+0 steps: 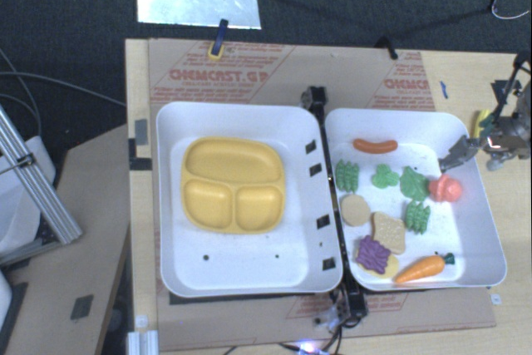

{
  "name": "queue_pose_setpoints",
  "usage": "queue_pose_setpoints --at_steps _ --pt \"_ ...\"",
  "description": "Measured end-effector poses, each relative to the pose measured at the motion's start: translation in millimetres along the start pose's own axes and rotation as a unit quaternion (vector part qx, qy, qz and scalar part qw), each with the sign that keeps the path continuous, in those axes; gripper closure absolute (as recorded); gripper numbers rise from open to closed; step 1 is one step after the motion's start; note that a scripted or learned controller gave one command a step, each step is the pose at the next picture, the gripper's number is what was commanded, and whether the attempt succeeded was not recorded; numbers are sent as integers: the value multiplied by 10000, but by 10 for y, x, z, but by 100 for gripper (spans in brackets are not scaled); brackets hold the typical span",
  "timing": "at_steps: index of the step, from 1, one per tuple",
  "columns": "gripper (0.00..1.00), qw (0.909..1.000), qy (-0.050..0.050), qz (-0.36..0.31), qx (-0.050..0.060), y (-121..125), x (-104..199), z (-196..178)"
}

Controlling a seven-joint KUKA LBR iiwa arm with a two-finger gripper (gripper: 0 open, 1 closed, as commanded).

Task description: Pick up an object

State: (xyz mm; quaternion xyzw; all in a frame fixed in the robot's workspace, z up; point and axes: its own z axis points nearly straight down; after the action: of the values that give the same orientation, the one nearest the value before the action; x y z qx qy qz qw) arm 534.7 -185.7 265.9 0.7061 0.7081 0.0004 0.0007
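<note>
Carrot (424, 267) at near rim, grapes (373, 253) beside, end effector (460, 150) over right bin (486, 241), grip unclear

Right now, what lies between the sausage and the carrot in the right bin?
In the camera view, between the sausage and the carrot lie green leafy pieces, then the bread slice.

Arm at the view's right edge
The gripper (460, 151) reaches in from the right, angled down and leftward, its dark tip low; the wrist hardware behind it is blurred
</note>
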Motion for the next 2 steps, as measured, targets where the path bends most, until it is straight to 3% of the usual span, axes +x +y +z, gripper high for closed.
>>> queue_pose_setpoints --at_steps 1,2 --pt "0 10000 29 -24 55 -51 551 1664" --pt "0 10000 3 -32 -8 288 1044 1704"
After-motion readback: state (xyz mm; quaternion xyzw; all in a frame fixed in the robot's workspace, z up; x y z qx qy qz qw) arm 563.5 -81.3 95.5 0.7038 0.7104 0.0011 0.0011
